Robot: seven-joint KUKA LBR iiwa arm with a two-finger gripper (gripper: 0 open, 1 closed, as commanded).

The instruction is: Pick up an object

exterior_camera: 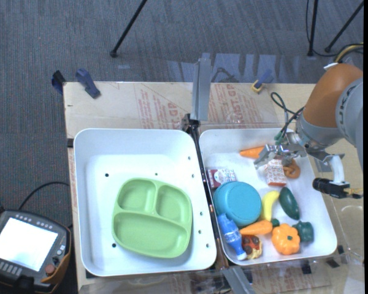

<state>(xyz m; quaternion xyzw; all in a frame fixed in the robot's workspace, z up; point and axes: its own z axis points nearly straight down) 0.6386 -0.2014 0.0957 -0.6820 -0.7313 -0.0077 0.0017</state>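
Two white bins sit side by side on the bench. Left bin [86,164], centre-left of frame, holds a green divided plate [152,217] lying flat in its lower half.

Right bin [224,141], centre-right of frame, holds the clutter. A blue bowl [237,203] sits at the middle; a red-and-white packet [221,177] touches its upper left edge. A yellow banana [269,204] lies just beside the bowl's right side, and a dark green pepper-like piece [289,202] is right of the banana. Below the bowl: a blue bottle [230,231], an orange carrot [256,228], a small orange pumpkin [285,239], a dark green piece [304,230] beside it, and a small dark toy [252,246] at the bottom wall. A second carrot [253,152] lies in the upper part of the bin.

Arm enters from right of frame, orange band upper right. Gripper [281,155] is low over the upper right part of the right bin, just right of the upper carrot, above a white-and-red packet [275,173] and a brown item [292,171]. Cannot tell how the claw stands, nor whether it touches anything.
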